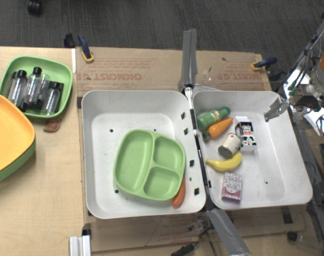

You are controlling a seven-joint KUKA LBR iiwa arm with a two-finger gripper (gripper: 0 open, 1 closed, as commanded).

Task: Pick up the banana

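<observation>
Dark grey carpet fills the upper frame behind a pale wooden bench [49,196] overlaid with brown cardboard, on which you see two shallow white bins side by side. Find the small yellow plastic banana [224,163] in the right-hand white bin [274,185], left of that bin's centre and near the divider. Its long axis runs roughly left to right across the frame, tilted slightly up toward the right, with the curve bowing downward. Your grey two-finger gripper [276,111] sits at the bin's upper right rim, at the right of the frame; whether its jaws are open or closed cannot be told from this angle, and nothing is seen between them. The banana therefore lies down and to the left of the gripper, well apart from it.

Note the crowding. A cream cylindrical cup [229,144] touches or nearly touches the banana's upper side; a small white printed carton [246,136] stands just right of that cup; an orange plastic carrot [219,128] and a green plastic bottle [212,117] lie further up. A pink-and-white flat packet [232,188] lies just below the banana. Judged from this layout, closing across the short axis is the likelier approach, with the cup the main obstacle.

The left-hand white bin [97,143] holds a green three-compartment plate [149,165] and a small orange-red sausage-shaped piece [179,196] against its lower right edge.
</observation>
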